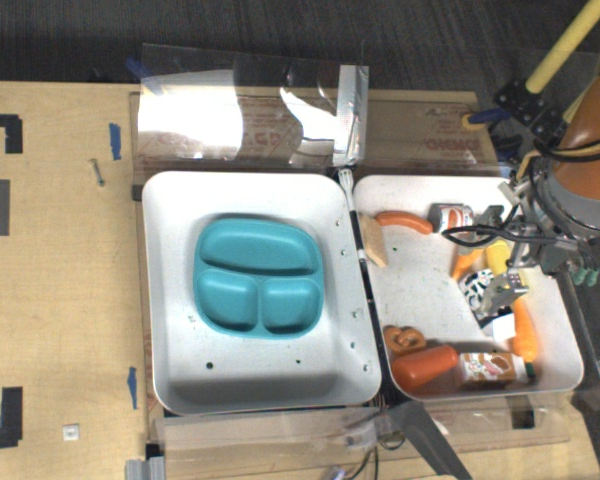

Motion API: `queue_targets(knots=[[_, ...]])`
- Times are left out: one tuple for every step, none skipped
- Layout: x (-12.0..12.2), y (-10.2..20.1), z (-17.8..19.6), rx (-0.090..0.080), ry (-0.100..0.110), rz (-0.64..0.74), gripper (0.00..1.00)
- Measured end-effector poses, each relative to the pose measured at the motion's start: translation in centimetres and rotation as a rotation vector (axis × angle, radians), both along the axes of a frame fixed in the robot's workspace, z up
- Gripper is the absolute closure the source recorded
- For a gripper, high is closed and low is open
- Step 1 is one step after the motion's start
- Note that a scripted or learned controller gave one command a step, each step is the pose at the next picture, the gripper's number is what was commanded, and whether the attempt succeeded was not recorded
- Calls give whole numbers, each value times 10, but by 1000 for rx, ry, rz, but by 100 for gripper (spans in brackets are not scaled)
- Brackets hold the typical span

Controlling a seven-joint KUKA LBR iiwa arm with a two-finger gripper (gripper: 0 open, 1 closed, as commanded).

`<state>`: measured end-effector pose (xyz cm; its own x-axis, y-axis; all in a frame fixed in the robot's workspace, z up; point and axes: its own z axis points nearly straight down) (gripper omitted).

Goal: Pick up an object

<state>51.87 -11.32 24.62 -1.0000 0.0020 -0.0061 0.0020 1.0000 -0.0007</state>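
The right bin [430, 288] holds several objects. An orange sausage [405, 222] and a small can [450, 215] lie near its far edge. A yellow piece [495, 258] and a black-and-white item [476, 286] sit by the middle. An orange carrot [525, 333] lies at the right, a red sauce bottle [450, 366] along the near wall, and a brown pretzel [405, 340] beside it. My gripper [502, 293] hangs low in this bin, just right of the black-and-white item and above the carrot's upper end. Cables partly hide it.
The left bin [170, 228] holds a teal divided plate [258, 275]. A tan wooden piece [372, 240] leans by the wall between the bins. The arm's orange-banded wrist [585, 158] stands over the right bin's far right corner. A yellow pole [570, 33] slants at top right.
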Motion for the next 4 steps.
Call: queue_targets(knots=[[40,-21,-147,0,3,-22,0],[94,-49,-158,0,-4,56,0],[98,-48,-143,-4,-18,58,100],[123,-10,-16,0,-14,-40,100]])
